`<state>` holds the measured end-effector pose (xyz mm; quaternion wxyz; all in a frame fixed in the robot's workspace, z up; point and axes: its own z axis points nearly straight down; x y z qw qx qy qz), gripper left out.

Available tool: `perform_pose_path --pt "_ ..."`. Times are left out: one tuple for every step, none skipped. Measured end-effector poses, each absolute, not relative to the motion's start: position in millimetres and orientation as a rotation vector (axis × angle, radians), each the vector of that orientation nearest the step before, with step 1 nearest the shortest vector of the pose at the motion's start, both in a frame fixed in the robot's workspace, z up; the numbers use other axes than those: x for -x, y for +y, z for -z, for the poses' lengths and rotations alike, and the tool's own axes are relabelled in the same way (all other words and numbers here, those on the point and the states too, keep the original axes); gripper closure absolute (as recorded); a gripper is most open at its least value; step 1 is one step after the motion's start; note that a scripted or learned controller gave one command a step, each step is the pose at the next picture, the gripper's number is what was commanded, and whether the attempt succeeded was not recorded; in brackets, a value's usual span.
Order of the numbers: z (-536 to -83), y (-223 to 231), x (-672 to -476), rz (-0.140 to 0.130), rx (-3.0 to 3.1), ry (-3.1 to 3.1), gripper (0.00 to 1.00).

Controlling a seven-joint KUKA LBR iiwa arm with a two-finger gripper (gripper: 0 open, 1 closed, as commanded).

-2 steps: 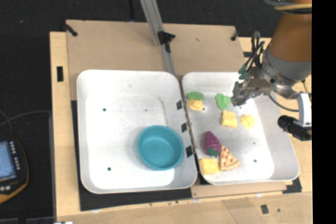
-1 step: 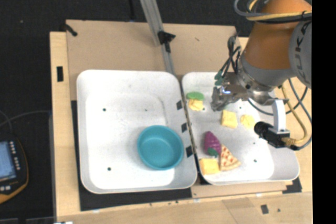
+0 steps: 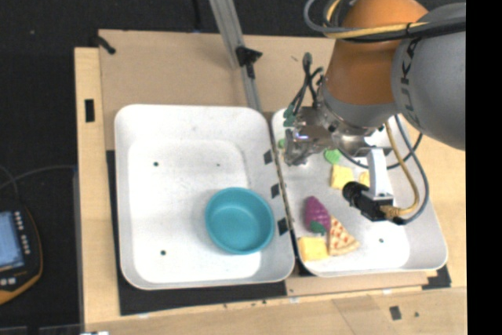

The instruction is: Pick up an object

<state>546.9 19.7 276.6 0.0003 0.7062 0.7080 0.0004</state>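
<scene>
Tan bench on dark floor, two white bins. Left bin: blue bowl. Right bin: purple toy, pizza slice, yellow blocks, just below gripper; grip state indeterminate.

Arm: grey, enters from the right, bent downward over the bench.
Wrist: orange band on top, dark cables looping beside it.
Gripper: metal, pointing down at the arm's lower left end; finger state unclear.
</scene>
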Motion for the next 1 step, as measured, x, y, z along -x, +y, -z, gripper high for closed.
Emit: perform_pose_path --pt "-271.1 75.5 -551.0 -0.002 -2.213 2.229 1.0"
